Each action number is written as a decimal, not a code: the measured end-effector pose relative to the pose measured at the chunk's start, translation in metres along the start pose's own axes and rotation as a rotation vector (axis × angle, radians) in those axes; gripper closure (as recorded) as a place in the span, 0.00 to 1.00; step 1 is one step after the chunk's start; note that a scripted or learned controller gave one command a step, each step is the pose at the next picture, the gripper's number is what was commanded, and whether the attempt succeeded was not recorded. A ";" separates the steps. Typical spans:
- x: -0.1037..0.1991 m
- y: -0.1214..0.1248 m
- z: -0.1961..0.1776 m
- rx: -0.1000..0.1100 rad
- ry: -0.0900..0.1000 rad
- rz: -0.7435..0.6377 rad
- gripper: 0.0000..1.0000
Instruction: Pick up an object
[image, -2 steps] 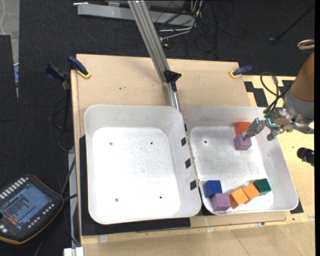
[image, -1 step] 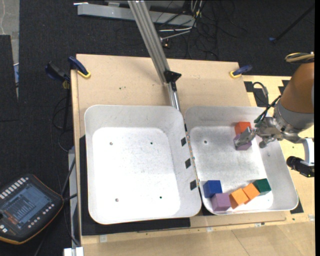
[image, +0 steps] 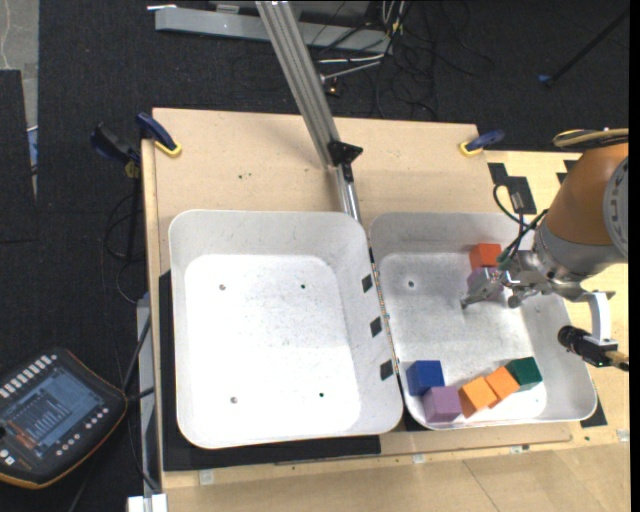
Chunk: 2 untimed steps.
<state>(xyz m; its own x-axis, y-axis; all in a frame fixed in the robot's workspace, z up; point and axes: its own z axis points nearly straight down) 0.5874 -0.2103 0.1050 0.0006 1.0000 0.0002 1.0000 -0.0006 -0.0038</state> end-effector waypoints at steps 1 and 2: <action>0.000 0.000 0.010 -0.002 -0.001 -0.001 0.00; 0.000 0.001 -0.001 -0.005 -0.001 -0.001 1.00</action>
